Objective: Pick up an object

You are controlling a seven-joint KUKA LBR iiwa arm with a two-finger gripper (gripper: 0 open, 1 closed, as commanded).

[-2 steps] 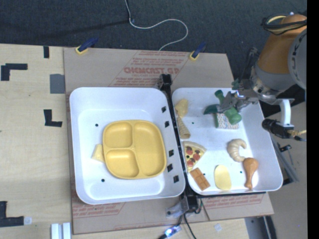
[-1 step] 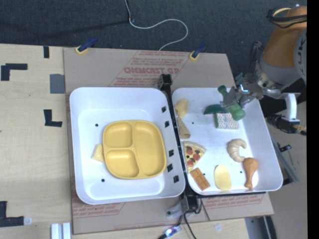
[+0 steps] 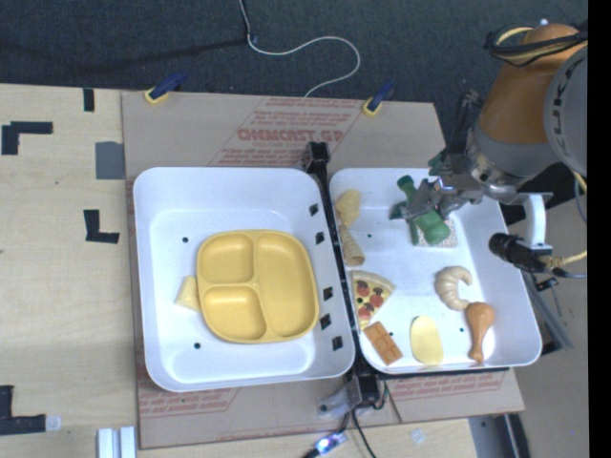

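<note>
My gripper (image 3: 420,205) reaches in from the right and hangs low over the back of the right bin (image 3: 511,256). A green toy piece (image 3: 432,225) lies right under its fingertips, on a pale speckled pad. I cannot make out whether the fingers touch it. Other toy foods lie in the same bin: a croissant (image 3: 454,285), a chicken drumstick (image 3: 478,326), a pale yellow oval (image 3: 427,339), a pizza slice (image 3: 368,296), a brown cracker (image 3: 382,343) and a tan cone-shaped piece (image 3: 349,222) by the left wall.
The left bin (image 3: 162,208) holds a yellow three-part plate (image 3: 256,286) and a pale yellow wedge (image 3: 187,294) at its left. Both bins rest on a cardboard sheet (image 3: 277,132). A black cable loops behind the bins.
</note>
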